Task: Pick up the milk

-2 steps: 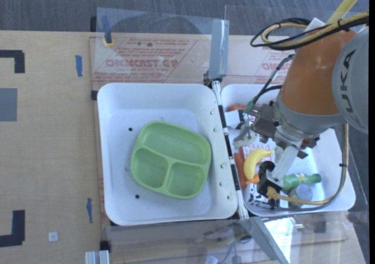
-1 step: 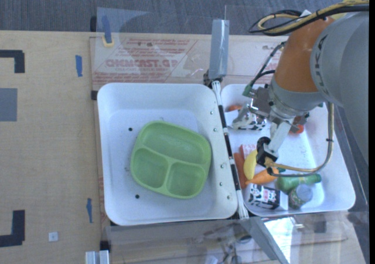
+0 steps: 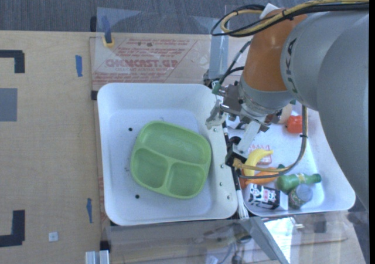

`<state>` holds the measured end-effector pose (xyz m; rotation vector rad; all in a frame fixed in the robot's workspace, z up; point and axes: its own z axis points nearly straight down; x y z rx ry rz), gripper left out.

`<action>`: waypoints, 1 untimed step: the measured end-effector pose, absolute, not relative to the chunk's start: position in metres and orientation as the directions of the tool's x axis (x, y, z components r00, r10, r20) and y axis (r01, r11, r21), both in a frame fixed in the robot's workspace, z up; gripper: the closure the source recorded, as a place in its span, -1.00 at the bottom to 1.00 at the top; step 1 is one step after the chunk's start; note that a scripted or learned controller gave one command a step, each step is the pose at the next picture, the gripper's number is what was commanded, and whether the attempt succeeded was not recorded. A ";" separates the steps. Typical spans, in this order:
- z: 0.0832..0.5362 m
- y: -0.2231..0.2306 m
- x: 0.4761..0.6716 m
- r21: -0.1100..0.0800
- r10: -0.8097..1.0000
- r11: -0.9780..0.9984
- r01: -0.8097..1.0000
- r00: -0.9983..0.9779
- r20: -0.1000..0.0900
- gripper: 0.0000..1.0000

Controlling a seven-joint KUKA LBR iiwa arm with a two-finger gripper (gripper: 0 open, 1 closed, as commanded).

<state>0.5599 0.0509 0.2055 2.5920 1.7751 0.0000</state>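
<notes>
At the six o'clock edge of the right bin we find the milk lying unlifted, so the pick is wholly outstanding. Toward twelve o'clock the gripper hangs above the clutter. The wrist masks its fingers; we cannot tell their spread, and neighbouring items are indistinct.

Fixed above the pale wooden worktop, looking down at a slant on two shallow white plastic bins, fairly near, grey arm entering from right.
</notes>
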 end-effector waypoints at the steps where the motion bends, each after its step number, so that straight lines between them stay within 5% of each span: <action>1: 0.184 -0.035 0.566 -0.004 0.901 -0.434 0.901 0.434 -0.001 -1.00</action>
